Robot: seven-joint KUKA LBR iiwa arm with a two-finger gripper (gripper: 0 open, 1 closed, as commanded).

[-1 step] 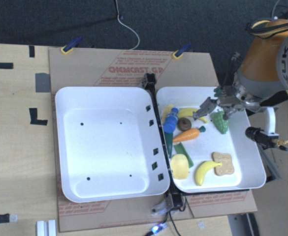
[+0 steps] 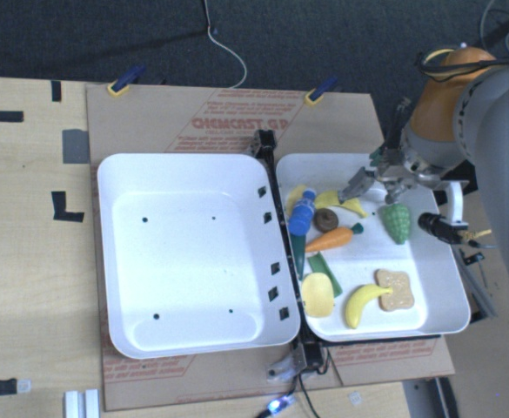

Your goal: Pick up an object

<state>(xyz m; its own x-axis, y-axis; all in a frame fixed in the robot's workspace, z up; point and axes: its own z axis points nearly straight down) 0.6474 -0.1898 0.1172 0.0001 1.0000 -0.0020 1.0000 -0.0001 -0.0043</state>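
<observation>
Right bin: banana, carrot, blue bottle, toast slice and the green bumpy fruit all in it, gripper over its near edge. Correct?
Nearly. The right bin does hold the banana, carrot, blue bottle, toast slice and green bumpy fruit. But the camera view shows the gripper over the bin's far edge, not the near one.

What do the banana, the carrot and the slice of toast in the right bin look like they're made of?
Banana: probably moulded plastic, a flat uniform yellow with a smooth, slightly shiny skin. Carrot: likely plastic too, an even orange body with a solid green tip. Slice of toast: tan with a darker crust edge and a matte look, so plastic or foam; the view is too coarse to tell. All three lie in the right bin.
</observation>
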